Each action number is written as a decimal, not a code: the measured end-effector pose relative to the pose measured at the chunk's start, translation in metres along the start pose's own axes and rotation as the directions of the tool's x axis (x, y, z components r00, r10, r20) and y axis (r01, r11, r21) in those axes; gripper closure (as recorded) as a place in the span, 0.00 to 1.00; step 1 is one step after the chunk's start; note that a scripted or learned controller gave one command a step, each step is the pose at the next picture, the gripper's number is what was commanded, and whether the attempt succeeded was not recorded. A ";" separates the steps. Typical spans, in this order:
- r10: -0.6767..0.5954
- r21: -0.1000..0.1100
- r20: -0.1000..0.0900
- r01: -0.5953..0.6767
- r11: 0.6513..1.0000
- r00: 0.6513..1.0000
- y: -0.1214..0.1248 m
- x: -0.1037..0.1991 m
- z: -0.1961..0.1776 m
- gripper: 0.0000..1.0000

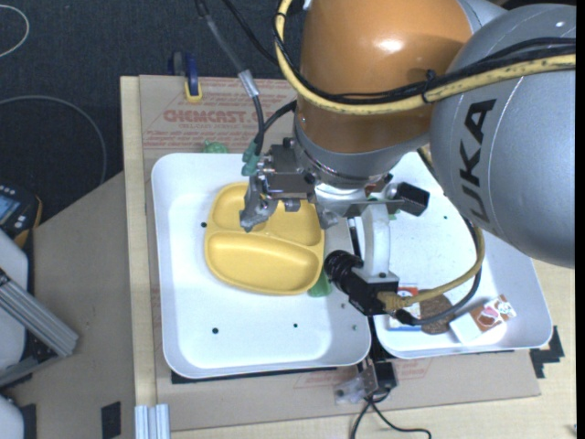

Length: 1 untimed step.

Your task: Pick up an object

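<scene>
The arm (384,71) reaches in from the right and stands low over the left bin (183,327). The gripper (254,213) sits at the upper left portion of the yellow dish (260,259), which lies in the middle of the left bin, toward its right wall.

**Task progress**
- The approach appears complete: the gripper is down at the level of the dish.
- The lift is not yet done: the dish rests flat on the bin floor.
- A secure hold cannot be confirmed. What remains, by this judgement, is to close on the dish, or confirm the closure, and raise it clear of the bin.

**State of the jaws**
- One grey finger is visible coming down onto the upper left lobe of the dish. The wrist body hides the rest, so whether the jaws are spread or pressed together cannot be told.
- Nothing is seen between the jaws.

**Position of the dish relative to the jaws**
- The dish lies directly beneath and just in front of the jaws, with most of its body extending toward the near right.
- The visible finger appears to touch, or nearly touch, the dish surface near its raised edge.

**Other items**
- A small printed packet (489,316) lies in the right bin (526,273), well apart from the gripper.
</scene>
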State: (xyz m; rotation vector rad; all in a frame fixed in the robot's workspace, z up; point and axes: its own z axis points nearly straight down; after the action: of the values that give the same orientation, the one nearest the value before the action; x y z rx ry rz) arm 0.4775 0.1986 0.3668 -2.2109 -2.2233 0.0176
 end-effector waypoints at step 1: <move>0.011 -0.027 -0.007 -0.011 1.000 1.000 0.013 -0.055 -0.117 0.00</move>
State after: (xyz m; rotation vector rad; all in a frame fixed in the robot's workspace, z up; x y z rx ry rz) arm 0.4925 0.1438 0.4839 -2.2330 -2.2208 -0.0205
